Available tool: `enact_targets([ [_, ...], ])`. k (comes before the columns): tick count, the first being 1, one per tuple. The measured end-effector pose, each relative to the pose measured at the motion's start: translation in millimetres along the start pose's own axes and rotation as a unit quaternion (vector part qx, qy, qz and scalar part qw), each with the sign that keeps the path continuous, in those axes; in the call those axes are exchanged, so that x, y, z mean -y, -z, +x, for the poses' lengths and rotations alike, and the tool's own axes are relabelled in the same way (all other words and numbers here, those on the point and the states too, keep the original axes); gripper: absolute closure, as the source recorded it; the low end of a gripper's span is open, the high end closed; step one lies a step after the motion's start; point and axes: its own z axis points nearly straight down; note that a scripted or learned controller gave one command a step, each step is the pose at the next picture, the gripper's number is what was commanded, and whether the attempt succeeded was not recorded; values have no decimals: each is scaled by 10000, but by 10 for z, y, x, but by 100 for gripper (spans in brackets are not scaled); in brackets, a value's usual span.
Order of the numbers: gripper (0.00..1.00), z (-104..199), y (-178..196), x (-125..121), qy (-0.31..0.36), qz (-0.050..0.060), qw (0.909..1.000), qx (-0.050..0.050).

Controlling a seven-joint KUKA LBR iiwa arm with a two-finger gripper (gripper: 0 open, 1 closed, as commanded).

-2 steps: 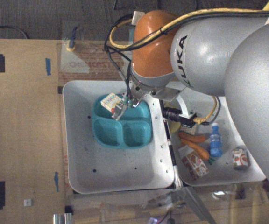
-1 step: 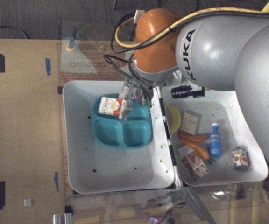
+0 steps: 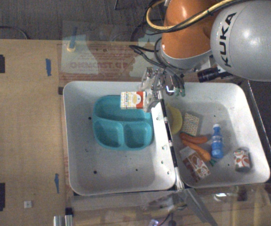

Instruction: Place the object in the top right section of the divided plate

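Brown cardboard-coloured bench top (image 3: 22, 140) carries two shallow white bins set side by side. Inside the left bin (image 3: 79, 173) lies a teal plastic divided plate (image 3: 123, 135), with one long section along its upper side and two smaller ones below. The grey and orange arm (image 3: 196, 27) reaches down over the shared rim of the bins, and its two-finger gripper (image 3: 147, 98) pinches a small white and orange carton (image 3: 132, 100) at the carton's right end, right over the plate's upper right part. The right bin (image 3: 255, 140) holds a yellow round piece (image 3: 175, 119), a cracker (image 3: 190, 124), two carrots (image 3: 196, 145), a blue bottle (image 3: 216, 141), a can (image 3: 242, 159) and a brown box (image 3: 195, 165).
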Motion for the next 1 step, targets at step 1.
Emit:
enact_targets([
  [1, 100, -272, -586, -193, -243, -3, 9997, -7],
])
